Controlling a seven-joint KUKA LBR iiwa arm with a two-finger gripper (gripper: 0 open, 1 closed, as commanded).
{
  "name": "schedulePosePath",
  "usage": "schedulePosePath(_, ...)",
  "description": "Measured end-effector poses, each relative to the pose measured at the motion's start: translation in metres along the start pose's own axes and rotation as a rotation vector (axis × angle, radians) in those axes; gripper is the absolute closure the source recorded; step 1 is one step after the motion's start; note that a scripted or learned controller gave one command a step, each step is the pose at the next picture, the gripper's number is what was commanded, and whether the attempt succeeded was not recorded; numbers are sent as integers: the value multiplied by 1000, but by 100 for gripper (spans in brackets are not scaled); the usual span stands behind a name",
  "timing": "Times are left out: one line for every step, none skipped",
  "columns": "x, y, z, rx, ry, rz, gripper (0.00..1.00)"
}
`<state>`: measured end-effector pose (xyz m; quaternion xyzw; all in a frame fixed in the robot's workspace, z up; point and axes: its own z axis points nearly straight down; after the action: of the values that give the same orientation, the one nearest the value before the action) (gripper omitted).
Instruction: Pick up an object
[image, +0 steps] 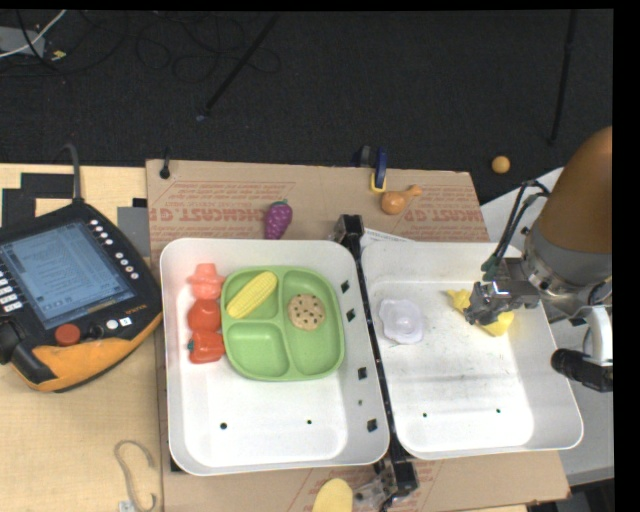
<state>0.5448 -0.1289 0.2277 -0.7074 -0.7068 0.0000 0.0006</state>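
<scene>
A yellow object (497, 322) lies in the right bin (470, 420) near its right wall, partly covered by my gripper (487, 305), which is down on top of it. A small clear round lid (402, 321) lies at the left of the same bin. In the left bin (260, 430) sits a green divided plate (262, 350) holding a corn cob (250, 293) and a cookie (306, 311). Beside the plate's left edge stands a red toy figure (204, 313).
A teach pendant (65, 290) lies on the bench at the left. Behind the bins, on the cardboard, are a purple toy (277, 218) and an orange pear-shaped toy (397, 199). Another yellow item (333, 494) lies at the front edge.
</scene>
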Motion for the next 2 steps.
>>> schedulePosePath(48, 20, 11, 1, 1, -4, 100)
schedulePosePath(104, 43, 15, 0, 1, -5, 100)
